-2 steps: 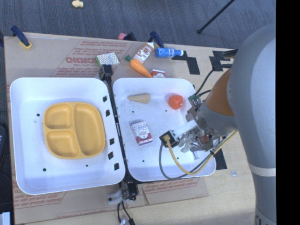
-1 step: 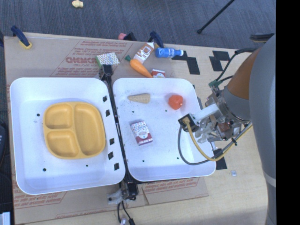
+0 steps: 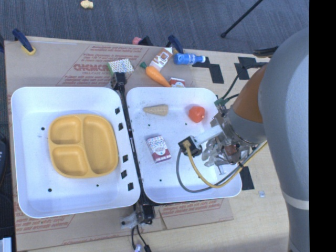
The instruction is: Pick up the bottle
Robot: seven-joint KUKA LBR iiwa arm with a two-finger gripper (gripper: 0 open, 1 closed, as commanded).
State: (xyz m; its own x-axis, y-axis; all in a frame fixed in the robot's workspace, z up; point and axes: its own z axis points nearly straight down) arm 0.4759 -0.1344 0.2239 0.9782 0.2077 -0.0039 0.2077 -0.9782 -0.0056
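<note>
Blue bottle [image 3: 188, 59] lies on the worktop [image 3: 231, 70] behind the right bin [image 3: 157, 193]; the gripper [image 3: 219, 154], grip state unclear, hovers inside it, so approach remains.

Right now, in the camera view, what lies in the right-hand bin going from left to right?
Small red carton → tan cone a little further right and higher up → red ball → gripper over the bin's right side, with a yellow cable looping below it.

Cardboard-covered bench [image 3: 94, 62] with two white bins [image 3: 31, 203], blue bottle [image 3: 188, 59], carrot [image 3: 157, 76], small cartons [image 3: 160, 59].
</note>
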